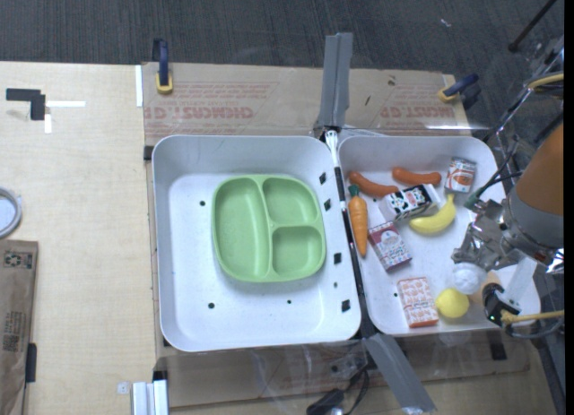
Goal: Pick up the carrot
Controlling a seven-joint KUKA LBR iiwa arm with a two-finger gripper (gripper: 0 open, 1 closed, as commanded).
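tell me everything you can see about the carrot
The carrot is orange with a small green top, smooth and plastic-looking like toy food. It lies flat in the right bin, hard against that bin's left wall, its length running along the wall: green end toward the far side, tip toward the near side. A hot dog lies just past its green end, and a small red carton sits close on its right. The gripper is well off to its right.

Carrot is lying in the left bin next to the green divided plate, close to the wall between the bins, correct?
Not quite. The camera view shows the carrot in the right bin, against the wall between the bins. The green divided plate sits alone in the left bin.
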